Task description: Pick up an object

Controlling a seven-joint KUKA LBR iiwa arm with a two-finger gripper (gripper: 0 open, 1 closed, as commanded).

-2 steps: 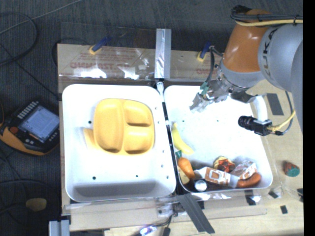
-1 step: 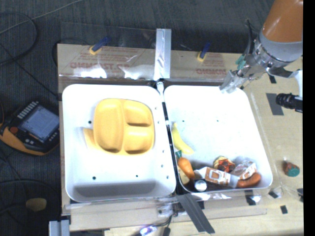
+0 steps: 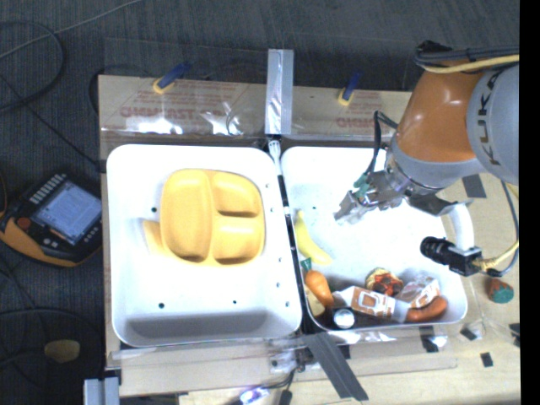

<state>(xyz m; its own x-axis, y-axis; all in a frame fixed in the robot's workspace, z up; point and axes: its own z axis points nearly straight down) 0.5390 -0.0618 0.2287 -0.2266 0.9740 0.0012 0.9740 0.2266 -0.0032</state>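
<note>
Wooden bench [image 3: 126, 99] with two white bins [image 3: 118, 226] on dark carpet [image 3: 51, 310]

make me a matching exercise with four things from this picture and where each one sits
Things:
1. yellow divided tray
2. banana
3. carrot
4. pincer

Places:
A. low in the right bin, near the divider, below the banana
B. above the upper middle of the right bin
C. in the left bin
D. along the right bin's left wall

Pairs: 1-C, 2-D, 3-A, 4-B
</note>
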